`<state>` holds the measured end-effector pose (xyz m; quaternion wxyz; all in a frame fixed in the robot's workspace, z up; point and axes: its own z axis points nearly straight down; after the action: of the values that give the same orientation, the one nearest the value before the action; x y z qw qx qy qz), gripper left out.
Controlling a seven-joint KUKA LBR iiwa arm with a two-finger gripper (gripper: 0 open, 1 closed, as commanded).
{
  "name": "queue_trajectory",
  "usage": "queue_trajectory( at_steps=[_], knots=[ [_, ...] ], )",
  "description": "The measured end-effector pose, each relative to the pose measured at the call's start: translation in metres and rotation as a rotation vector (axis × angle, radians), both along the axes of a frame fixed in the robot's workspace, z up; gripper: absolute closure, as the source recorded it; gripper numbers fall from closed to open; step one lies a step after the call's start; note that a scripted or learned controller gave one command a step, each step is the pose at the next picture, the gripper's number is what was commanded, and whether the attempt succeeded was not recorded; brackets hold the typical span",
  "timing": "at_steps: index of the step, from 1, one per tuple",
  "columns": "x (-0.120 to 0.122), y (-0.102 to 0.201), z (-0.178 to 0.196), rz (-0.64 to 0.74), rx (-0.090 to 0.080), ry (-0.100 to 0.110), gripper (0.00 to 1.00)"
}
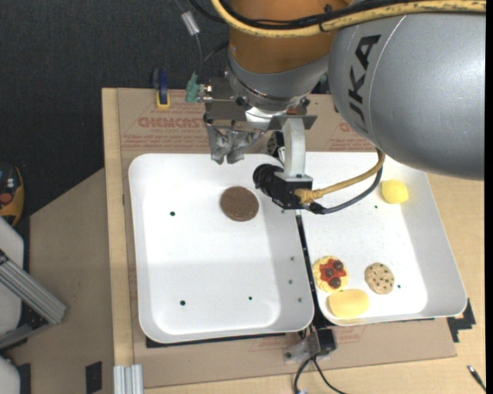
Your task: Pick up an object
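The arm (416, 85) is a broad, smooth grey casing at the upper right of the frame, printed with large dark letters of which "UKA" can be read. Above the wrist runs an orange band (277, 19), edged by a yellow-and-black cable, and below it a grey collar narrows to a metal gripper (229, 146) of dull plates and brackets. A black fitting beside it trails a tan hose and a black cable toward the right.

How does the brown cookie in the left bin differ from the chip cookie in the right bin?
The brown cookie is dark, plain and larger; the chip cookie is pale, speckled and smaller. The brown one lies alone near the gripper; the chip one sits among other items. Both are round and lie flat.
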<state>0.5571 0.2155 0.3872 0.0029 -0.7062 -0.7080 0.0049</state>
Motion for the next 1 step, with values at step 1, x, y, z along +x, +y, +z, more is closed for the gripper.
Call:
queue_trajectory(
  at_steps=[1],
  knots=[
    [-0.0412, -0.0249, -0.0651, -0.004, 0.000, -0.001, 1.00]
  ],
)
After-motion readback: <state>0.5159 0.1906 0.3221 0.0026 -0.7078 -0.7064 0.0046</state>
